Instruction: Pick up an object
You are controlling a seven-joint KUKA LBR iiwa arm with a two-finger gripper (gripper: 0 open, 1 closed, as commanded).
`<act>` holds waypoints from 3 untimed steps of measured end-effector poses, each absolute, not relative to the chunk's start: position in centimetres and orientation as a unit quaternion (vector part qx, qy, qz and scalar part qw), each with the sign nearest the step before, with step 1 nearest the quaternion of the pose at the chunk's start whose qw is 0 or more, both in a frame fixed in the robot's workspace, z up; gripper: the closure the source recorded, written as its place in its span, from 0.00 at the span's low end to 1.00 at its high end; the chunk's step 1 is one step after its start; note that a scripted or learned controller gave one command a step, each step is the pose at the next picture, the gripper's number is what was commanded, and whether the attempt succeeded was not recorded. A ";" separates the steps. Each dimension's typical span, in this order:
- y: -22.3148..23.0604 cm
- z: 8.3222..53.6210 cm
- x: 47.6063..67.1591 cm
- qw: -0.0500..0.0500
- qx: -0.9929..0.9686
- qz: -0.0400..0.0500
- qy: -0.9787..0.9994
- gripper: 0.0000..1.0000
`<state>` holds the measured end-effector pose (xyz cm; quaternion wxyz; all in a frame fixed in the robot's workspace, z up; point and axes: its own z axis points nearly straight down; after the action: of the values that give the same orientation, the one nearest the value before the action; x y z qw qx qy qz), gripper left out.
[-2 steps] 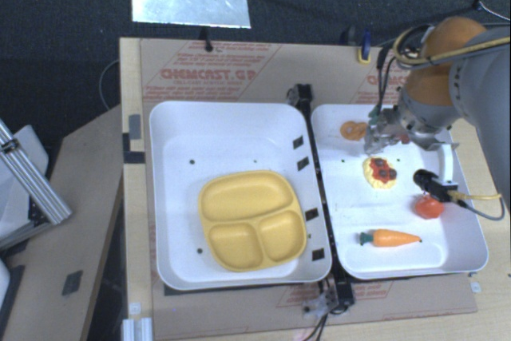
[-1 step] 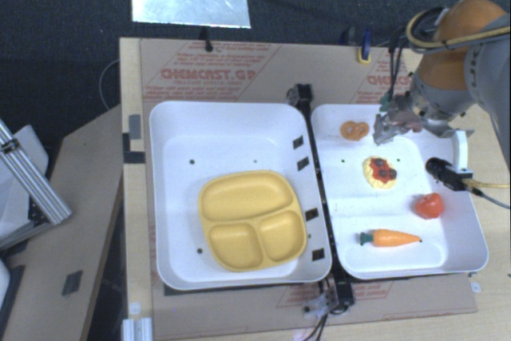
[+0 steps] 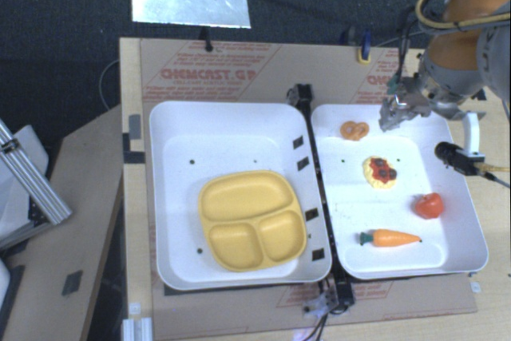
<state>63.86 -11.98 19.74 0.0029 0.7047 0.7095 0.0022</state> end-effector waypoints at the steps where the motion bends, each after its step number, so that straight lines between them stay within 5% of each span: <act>1: -12.0 21.5 64.0 0.001 0.705 0.001 0.709 1.00; 3: -1.7 23.7 61.5 0.000 0.704 0.001 0.711 1.00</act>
<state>61.55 -1.72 23.68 -0.0003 0.7035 0.7107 0.0011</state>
